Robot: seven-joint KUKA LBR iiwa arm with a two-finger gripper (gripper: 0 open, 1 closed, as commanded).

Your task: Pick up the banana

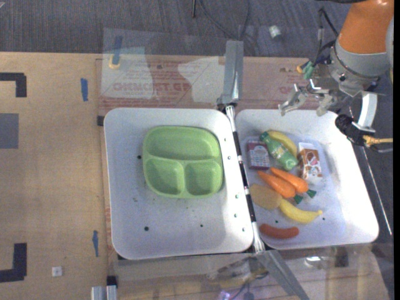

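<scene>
Tabletop (50, 167): pale wood with blue tape marks, left of frame.
Left bin (125, 230): shallow white plastic with rounded corners, holding a glossy green divided plate (182, 161) with three compartments.
Right bin (350, 211): same make, holding a dark red packet (256, 155), green bottle (279, 153), two carrots (284, 181), a printed snack packet (310, 163), a red sausage (279, 231), a tan flat disc (264, 195), and two bananas.
Banana (299, 212): smooth yellow curve, lower centre of right bin; a second yellow banana (284, 141) lies behind the bottle.
End effector (307, 100): metal fingers spread apart, grasping nothing, above the right bin's upper edge, upper right of frame.
</scene>
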